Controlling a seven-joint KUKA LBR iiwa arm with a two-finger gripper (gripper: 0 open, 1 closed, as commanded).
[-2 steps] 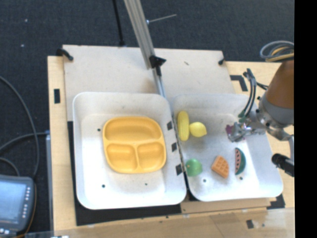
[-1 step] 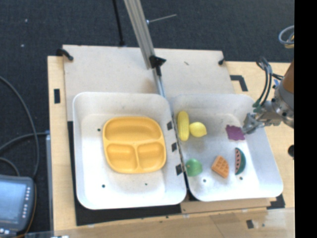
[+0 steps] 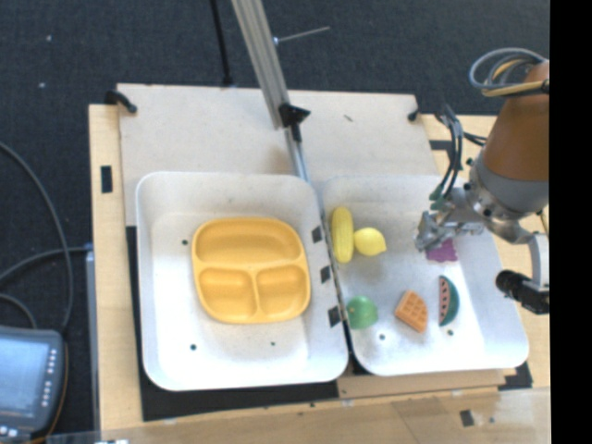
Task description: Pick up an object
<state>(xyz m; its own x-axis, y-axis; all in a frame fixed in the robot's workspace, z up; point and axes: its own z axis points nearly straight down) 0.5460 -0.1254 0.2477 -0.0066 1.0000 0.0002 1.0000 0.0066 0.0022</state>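
Observation:
My gripper (image 3: 438, 233) hangs low over the right bin (image 3: 481, 354), in its upper right part. A small purple object (image 3: 443, 252) lies directly beneath it, partly hidden by the gripper; whether they touch cannot be made out. To its left lie a yellow banana (image 3: 342, 233) and a lemon (image 3: 370, 241). Nearer the front are a green round object (image 3: 361, 313), an orange waffle-like wedge (image 3: 413, 311) and a watermelon slice (image 3: 448, 301).
The left bin (image 3: 166, 340) holds a yellow divided plate (image 3: 250, 268). A slanted metal post (image 3: 268, 54) rises from the back, ending between the bins. The arm's grey body with its orange band (image 3: 518, 146) looms over the right bin's right edge.

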